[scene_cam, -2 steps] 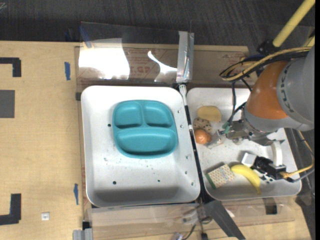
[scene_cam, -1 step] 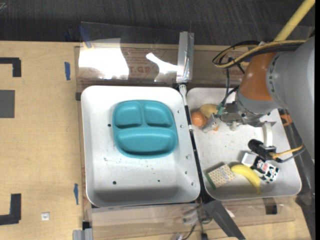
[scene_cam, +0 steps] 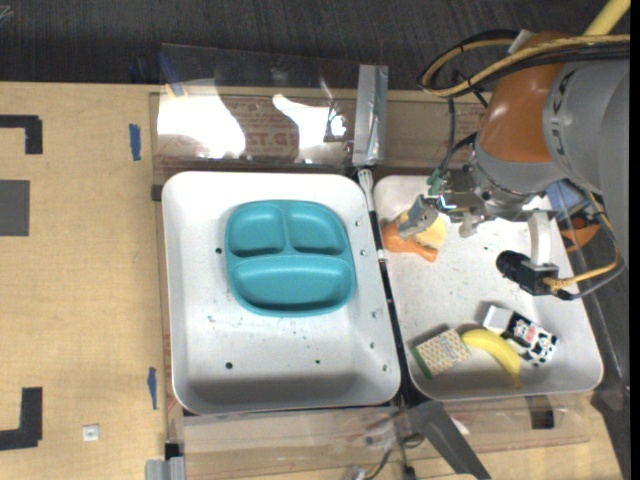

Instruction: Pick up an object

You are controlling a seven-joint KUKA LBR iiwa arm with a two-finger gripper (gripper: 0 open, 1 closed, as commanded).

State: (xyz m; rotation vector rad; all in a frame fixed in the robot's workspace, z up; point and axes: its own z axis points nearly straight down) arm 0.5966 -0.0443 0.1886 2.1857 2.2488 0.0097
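My gripper (scene_cam: 445,218) hangs over the far left part of the right bin (scene_cam: 570,368), its two pale fingers apart and nothing between them. Just left of and below one finger (scene_cam: 423,209) lie an orange piece (scene_cam: 405,242) and a small yellow piece (scene_cam: 433,232), touching each other. Near the bin's front edge a yellow banana (scene_cam: 493,351) rests beside a tan woven block (scene_cam: 440,351). A black-and-white patterned box (scene_cam: 533,340) and a small grey block (scene_cam: 496,317) sit just behind the banana.
The left bin (scene_cam: 190,358) holds a teal divided plate (scene_cam: 290,256) in its far half. A metal post (scene_cam: 369,118) stands behind the ridge between the bins. Cardboard bench surface stretches to the left.
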